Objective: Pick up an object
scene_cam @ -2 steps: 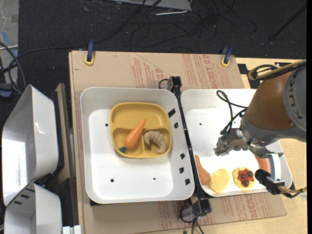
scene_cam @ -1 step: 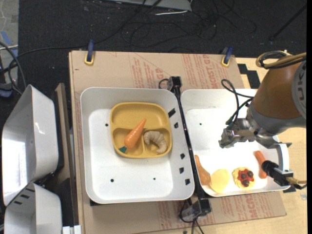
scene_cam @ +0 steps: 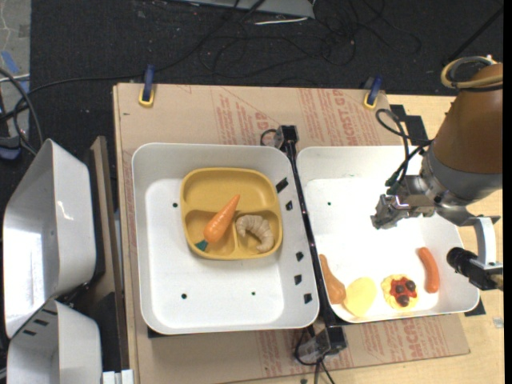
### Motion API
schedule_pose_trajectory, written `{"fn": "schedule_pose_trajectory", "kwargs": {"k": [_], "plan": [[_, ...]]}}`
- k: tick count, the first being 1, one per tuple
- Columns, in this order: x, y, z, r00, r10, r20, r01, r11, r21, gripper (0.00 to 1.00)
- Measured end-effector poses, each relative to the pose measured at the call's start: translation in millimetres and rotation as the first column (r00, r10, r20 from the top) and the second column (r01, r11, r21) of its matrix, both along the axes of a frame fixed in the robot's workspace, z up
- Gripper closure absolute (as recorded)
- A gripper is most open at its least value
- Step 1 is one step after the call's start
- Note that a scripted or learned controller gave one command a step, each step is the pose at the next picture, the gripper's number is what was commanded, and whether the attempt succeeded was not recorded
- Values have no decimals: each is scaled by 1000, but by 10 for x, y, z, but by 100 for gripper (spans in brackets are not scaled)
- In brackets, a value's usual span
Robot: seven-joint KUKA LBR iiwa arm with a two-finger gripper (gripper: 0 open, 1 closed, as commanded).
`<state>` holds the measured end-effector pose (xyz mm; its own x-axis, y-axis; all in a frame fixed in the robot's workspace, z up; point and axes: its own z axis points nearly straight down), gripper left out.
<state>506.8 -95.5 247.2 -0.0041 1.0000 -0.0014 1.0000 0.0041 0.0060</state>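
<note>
You've got the gripper (scene_cam: 386, 217) hanging over the right bin (scene_cam: 352, 162), up at its far-right part; can't tell if the jaws are apart or together. Nearest object is the sausage (scene_cam: 430, 270), near-right in that bin, long axis running near-to-far. Pizza slice (scene_cam: 400, 290) and yellow disc (scene_cam: 361, 294) sit left of it.
</note>
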Motion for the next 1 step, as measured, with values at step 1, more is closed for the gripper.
{"fn": "schedule_pose_trajectory", "kwargs": {"k": [1], "plan": [[142, 528, -110, 1000, 4, -6, -4, 1000, 2, 100]]}}
